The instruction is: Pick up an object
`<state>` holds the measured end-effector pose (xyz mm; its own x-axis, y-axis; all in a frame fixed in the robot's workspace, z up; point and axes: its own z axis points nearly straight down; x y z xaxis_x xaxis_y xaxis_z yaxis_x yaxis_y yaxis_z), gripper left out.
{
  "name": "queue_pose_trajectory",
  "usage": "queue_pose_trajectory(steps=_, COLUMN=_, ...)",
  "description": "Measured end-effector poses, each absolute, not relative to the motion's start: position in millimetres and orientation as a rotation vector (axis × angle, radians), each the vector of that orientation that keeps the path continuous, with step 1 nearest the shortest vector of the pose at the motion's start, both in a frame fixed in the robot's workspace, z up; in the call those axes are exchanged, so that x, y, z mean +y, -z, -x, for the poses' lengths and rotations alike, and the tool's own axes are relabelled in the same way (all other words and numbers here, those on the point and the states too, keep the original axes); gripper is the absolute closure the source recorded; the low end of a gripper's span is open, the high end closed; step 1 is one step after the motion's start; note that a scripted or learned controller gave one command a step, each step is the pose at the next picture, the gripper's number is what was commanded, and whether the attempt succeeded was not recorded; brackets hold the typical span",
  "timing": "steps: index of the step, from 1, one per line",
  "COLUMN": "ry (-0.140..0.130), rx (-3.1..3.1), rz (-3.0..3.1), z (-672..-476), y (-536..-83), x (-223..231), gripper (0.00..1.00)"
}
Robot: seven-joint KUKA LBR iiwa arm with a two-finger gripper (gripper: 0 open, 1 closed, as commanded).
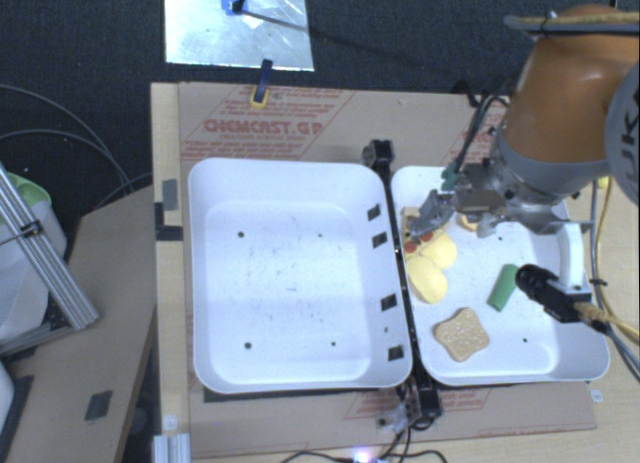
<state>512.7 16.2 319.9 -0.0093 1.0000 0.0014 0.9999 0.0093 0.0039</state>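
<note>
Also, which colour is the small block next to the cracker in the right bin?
Green, seen clearly in the camera view.

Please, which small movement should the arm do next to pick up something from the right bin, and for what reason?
Probably a short descent straight down. The two-finger gripper hangs over the upper-left part of the shallow white right bin, just above the pale yellow rounded pieces clustered there. The green block and the tan cracker-shaped piece lie farther off, so the yellow pieces look like the nearest target.
</note>
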Motion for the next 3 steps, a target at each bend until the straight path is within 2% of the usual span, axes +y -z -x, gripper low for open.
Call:
queue_pose_trajectory(steps=1, ry=0.013, rx=2.230, rz=-2.227, z=-483.7, y=-176.6, x=26.6, gripper=0.00)
queue_pose_trajectory(steps=2, ry=-0.016, rx=2.228, rz=-2.204, z=-563.6, y=-247.0, x=87.5, gripper=0.00)
queue_pose_trajectory(steps=3, ry=-0.003, rx=2.228, rz=-2.213, z=-590.8, y=-77.9, x=124.0, gripper=0.00)
